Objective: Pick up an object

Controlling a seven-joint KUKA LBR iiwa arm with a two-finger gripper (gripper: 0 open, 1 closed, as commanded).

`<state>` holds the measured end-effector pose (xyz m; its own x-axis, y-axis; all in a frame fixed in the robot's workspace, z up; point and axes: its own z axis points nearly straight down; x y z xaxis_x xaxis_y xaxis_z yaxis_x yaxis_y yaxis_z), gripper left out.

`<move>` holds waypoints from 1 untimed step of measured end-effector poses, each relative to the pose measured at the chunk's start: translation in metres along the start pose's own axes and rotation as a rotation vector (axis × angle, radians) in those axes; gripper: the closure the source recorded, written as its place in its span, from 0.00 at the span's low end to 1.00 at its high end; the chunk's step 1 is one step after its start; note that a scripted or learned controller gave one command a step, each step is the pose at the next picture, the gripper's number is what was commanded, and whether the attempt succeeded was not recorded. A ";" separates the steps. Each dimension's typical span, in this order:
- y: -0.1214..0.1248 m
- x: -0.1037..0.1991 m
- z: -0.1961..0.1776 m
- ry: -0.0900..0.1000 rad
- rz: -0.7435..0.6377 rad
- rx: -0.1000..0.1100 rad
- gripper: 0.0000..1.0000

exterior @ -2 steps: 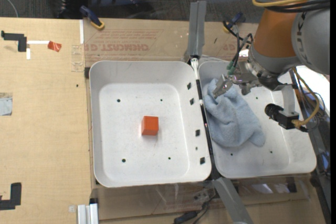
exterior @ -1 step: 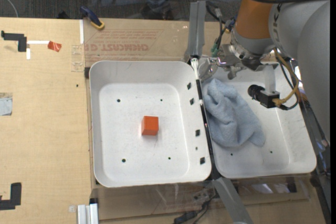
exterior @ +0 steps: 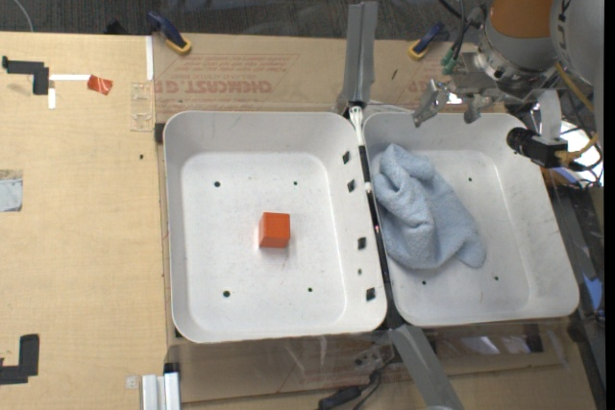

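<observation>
Nothing has been picked up yet: the pincer [exterior: 448, 103] is held spread wide with nothing in it above the right bin's [exterior: 538, 302] far rim, the blue towel [exterior: 421, 211] lying below and the orange cube [exterior: 275, 230] in the left bin [exterior: 192, 302].

**Gripper hanging over the right bin's far edge**

The gripper [exterior: 448, 107] is hovering open above the right bin [exterior: 538, 206], beyond a crumpled blue cloth [exterior: 420, 211] that is lying against the divider. An orange block [exterior: 275, 230] is sitting alone in the left bin [exterior: 192, 206].
</observation>
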<state>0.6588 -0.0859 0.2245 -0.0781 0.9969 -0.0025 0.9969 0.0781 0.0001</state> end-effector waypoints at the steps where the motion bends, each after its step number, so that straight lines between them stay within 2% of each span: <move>1: -0.064 -0.036 0.132 0.002 -0.167 0.000 0.00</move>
<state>0.5979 -0.1266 0.0922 -0.2423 0.9702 -0.0009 0.9702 0.2423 0.0002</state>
